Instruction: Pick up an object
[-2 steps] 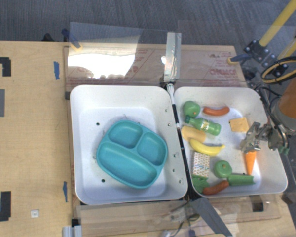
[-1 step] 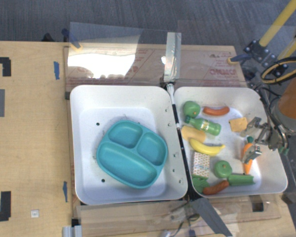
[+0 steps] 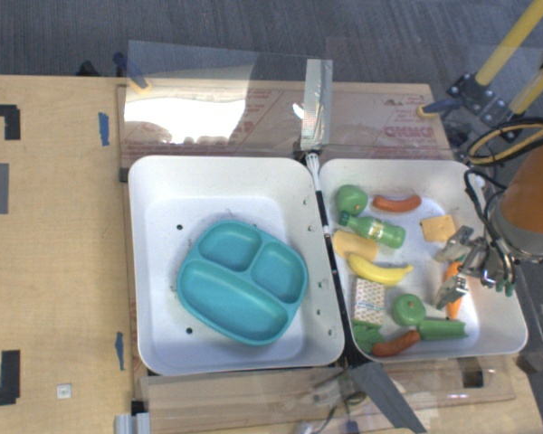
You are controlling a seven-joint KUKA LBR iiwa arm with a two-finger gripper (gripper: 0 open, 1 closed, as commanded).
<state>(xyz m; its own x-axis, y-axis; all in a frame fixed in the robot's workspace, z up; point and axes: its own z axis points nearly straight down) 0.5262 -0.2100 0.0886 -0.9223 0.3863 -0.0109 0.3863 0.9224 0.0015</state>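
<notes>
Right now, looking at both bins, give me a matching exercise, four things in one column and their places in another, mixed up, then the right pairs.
Things:
1. teal divided plate
2. banana
3. pincer
4. green bottle

Places:
A. over the right bin's right side
B. middle of the right bin, below the green bottle in the view
C. in the left bin
D. upper part of the right bin, lying on its side

Pairs: 1-C, 2-B, 3-A, 4-D

Yellow banana (image 3: 380, 269) lying flat mid-bin, green bottle (image 3: 378, 231) on its side above it, round green apple (image 3: 408, 309) below, red sausage (image 3: 396, 203) near the top edge, orange carrot (image 3: 452, 289) under the gripper
</notes>
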